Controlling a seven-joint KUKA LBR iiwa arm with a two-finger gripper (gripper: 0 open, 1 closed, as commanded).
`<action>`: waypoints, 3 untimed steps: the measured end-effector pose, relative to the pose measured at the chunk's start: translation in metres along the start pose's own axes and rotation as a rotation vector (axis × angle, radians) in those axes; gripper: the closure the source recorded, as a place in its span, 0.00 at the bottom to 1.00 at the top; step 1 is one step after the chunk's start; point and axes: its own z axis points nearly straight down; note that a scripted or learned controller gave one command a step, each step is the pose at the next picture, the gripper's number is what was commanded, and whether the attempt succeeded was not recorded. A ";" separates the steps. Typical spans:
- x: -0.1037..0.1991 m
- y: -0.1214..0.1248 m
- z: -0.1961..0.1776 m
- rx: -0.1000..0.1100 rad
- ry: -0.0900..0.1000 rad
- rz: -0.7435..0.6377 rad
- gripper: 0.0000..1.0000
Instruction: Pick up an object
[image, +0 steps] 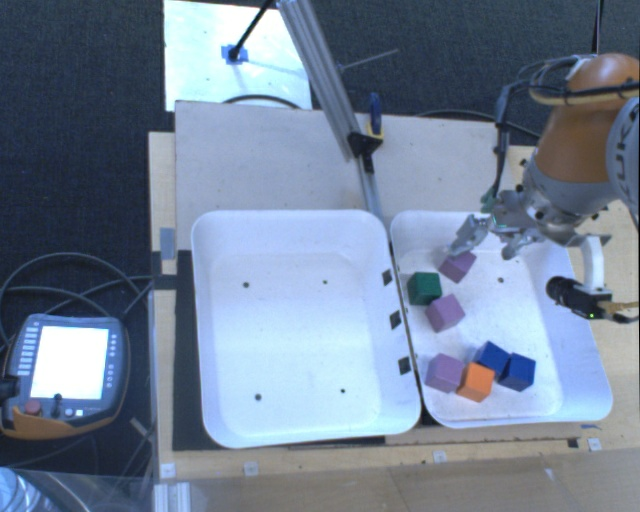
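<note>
Right bin (560, 405) holds all the candidates; near to far: orange cube (477, 382) by the near rim, touching a purple cube (445, 372) on its left and a blue cube (491, 356) behind it, with a second blue cube (517, 371) touching that one on the right. Tight cluster, bad for finger clearance. Further back, another purple cube (445, 312) sits alone mid-bin, near the left wall. Behind it a green cube (424, 288) is right against the left wall. Farthest is a third purple cube (458, 266), toward the far left part of the bin. Gripper (492, 236) hangs over the far part of the bin, just right of and above that cube; fingers look spread apart with nothing between them, so no grasp yet. Left bin (215, 300) is not in play. Step, as I read it: approach/pre-grasp, the far purple cube being the likely target. Next move needs a small shift toward the bin's left wall to centre the fingers over the cube, yaw matched to its faces, then straight descent and close. Green cube sits close on the near side, so watch that a finger doesn't clip it.
</note>
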 end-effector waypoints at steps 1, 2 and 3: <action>0.000 0.000 0.000 -0.001 0.000 0.001 0.00; 0.002 -0.008 0.045 0.004 0.000 0.003 0.00; 0.003 0.001 0.101 0.004 0.000 0.003 0.00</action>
